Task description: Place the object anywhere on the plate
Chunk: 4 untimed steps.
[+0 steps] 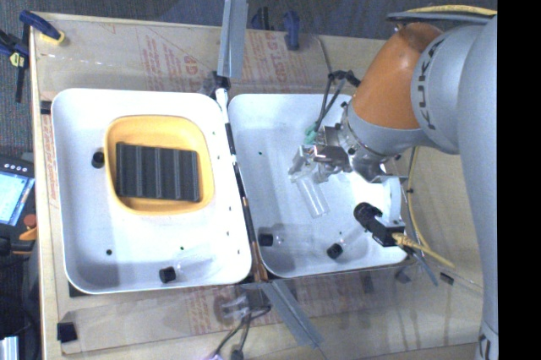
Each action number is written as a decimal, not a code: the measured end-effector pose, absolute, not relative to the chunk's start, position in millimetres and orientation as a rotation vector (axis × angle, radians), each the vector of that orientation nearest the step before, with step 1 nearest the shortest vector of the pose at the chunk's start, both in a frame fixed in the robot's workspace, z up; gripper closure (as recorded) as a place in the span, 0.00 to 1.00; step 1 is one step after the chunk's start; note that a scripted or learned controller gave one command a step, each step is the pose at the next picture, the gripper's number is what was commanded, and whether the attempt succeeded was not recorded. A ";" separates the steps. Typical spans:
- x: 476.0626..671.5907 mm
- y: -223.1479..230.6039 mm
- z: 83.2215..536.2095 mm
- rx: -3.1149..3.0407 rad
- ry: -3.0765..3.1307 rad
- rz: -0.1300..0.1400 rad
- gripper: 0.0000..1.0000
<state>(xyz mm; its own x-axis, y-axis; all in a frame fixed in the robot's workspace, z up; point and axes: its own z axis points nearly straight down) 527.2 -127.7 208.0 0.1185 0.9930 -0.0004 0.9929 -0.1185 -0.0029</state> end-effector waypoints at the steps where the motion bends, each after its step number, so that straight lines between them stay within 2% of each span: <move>1: 579.3 -63.5 213.6 -2.225 -2.213 0.003 1.00; 2: 610.1 -31.0 191.0 -1.879 -2.517 0.001 1.00; 3: 606.0 30.4 190.5 -1.656 -2.664 0.005 1.00; 4: 606.0 30.1 190.6 -1.656 -2.664 0.006 0.00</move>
